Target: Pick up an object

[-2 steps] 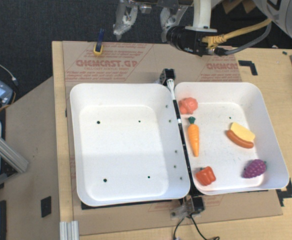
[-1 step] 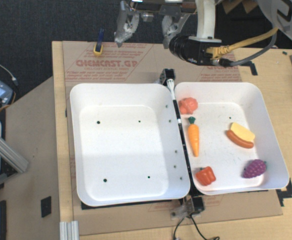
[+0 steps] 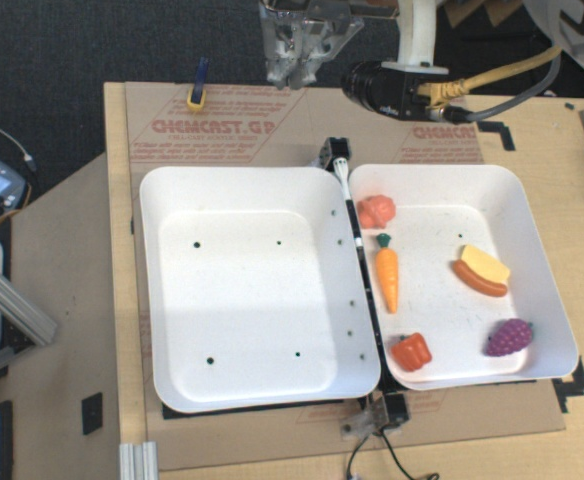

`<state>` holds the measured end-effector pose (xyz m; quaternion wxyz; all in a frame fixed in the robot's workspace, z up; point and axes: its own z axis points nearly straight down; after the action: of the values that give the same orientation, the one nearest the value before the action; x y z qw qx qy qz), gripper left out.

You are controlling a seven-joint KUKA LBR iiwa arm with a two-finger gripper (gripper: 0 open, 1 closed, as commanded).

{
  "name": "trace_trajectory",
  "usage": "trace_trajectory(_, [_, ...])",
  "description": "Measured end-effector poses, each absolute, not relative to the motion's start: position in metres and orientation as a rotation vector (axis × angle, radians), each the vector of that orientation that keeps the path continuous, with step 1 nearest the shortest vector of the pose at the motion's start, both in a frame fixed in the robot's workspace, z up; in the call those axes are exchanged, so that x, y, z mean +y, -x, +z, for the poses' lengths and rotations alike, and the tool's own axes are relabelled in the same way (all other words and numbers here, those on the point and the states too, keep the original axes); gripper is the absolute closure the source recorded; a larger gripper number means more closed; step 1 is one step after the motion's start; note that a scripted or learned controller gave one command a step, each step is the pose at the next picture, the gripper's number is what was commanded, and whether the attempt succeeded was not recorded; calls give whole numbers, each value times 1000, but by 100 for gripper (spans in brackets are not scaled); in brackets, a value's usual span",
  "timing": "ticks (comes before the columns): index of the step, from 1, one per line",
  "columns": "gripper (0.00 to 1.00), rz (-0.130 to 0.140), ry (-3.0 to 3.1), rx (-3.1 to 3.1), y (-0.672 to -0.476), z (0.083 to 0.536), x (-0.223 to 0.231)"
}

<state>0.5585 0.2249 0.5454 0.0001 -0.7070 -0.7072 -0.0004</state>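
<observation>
Camera view is showing the jaws (image 3: 294, 63) hanging above the counter (image 3: 272, 118), holding nothing, can't tell how open; carrot (image 3: 388, 278) is lying in the right bin (image 3: 542, 268).

White bins (image 3: 162, 268) hold an orange carrot (image 3: 388, 280), purple grapes (image 3: 509, 337), and a red pepper (image 3: 410, 351).

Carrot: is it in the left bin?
No. The carrot lies in the right bin, near its left wall, between a pink toy and a red pepper.
</observation>
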Motion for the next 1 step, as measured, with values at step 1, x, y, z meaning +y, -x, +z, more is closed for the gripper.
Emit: trace_trajectory(1, [100,6,2222,-2216,-475,535,177])
